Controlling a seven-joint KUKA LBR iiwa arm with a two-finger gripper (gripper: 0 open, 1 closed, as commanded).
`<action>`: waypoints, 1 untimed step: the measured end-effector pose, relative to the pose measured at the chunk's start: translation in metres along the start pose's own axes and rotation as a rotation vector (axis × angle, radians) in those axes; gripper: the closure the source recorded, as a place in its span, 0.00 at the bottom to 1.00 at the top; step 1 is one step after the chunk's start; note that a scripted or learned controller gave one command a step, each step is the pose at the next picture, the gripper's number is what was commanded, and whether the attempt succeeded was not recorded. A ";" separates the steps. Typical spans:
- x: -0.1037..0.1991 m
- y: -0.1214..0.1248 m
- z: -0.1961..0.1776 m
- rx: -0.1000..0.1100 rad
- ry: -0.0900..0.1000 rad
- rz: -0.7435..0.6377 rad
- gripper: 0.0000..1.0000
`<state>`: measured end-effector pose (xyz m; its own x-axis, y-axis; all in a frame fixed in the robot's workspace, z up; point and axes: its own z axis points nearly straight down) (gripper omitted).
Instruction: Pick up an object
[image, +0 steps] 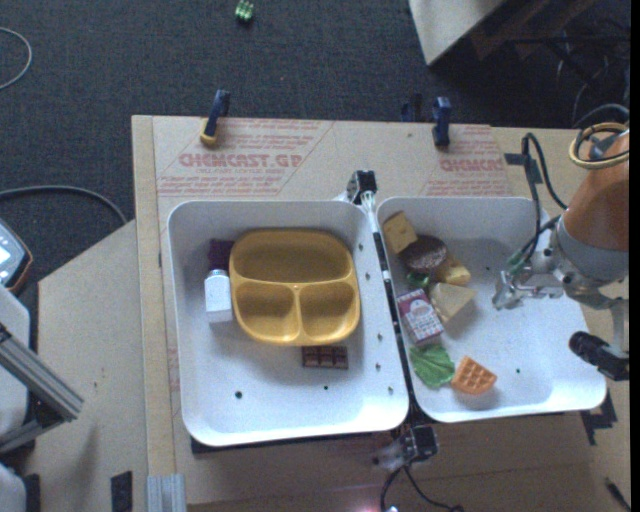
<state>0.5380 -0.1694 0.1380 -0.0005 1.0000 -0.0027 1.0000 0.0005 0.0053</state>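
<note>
Toy foods crowd the right bin; tool state unclear.

Two bins sit side by side on a bench. In the left bin, a divided tray lies at the centre, with a small bottle touching its left edge and a chocolate bar just in front. In the right bin, food items cluster along the left wall (some overlapping): a round cookie at the back, a carton in the middle, a leaf and waffle in front. The gripper hangs over the right bin's right half.
</note>
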 end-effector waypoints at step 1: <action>0.010 0.003 -0.055 -0.002 0.000 -0.002 1.00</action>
<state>0.5405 -0.1591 0.1928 -0.0021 1.0000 -0.0026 1.0000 0.0021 0.0075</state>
